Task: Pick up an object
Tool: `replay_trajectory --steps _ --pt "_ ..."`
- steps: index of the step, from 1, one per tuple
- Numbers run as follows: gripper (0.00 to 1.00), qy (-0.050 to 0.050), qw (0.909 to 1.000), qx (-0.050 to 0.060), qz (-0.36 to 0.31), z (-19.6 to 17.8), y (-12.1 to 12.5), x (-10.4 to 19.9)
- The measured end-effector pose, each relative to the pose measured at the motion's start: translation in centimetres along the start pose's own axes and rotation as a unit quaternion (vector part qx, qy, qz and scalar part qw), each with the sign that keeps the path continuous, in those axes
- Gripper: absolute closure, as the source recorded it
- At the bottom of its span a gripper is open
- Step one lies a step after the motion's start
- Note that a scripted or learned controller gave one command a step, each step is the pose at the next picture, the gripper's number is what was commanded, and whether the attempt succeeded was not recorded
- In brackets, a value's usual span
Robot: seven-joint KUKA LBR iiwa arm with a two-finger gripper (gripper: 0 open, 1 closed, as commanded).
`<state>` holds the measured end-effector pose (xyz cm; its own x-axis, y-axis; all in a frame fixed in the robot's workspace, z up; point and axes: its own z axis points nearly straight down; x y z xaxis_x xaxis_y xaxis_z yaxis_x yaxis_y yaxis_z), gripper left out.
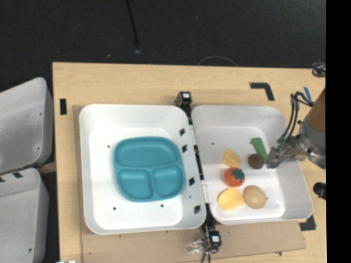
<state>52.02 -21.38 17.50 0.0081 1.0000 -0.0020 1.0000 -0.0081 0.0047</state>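
Progress on the pick looked slight from where I stood: nothing had left the right bin (pixel 290 201), which sat toward the tabletop's right edge. The gripper (pixel 272 159) was down inside that bin, near its right wall, with its tip just beside a small brown ball (pixel 255 161) and a green stick-like piece (pixel 258 147). Whether the tip touched either one I could not tell, and I could not tell how the gripper was set, since the tip was too small and blurred. Nothing was seen held in it.

The other candidates lay untouched nearer the bin's middle and front: a yellow wedge (pixel 231 158), a red tomato (pixel 234 177), a yellow lemon-like fruit (pixel 230 199) and a tan round piece (pixel 255 196) just beside it. The left bin (pixel 93 212) carried a blue divided plate (pixel 148 166), well apart from the arm.

By my reckoning, the approach was made, but the grasp and the lift were both left to do.
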Motion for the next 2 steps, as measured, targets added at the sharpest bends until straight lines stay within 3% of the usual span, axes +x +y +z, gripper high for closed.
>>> replay_trajectory --steps 1,2 --pt "1.00 -0.001 1.0000 -0.001 -0.006 -5.4 0.2 -0.2" --pt "1.00 0.001 1.0000 0.001 -0.008 -4.8 1.7 4.5"
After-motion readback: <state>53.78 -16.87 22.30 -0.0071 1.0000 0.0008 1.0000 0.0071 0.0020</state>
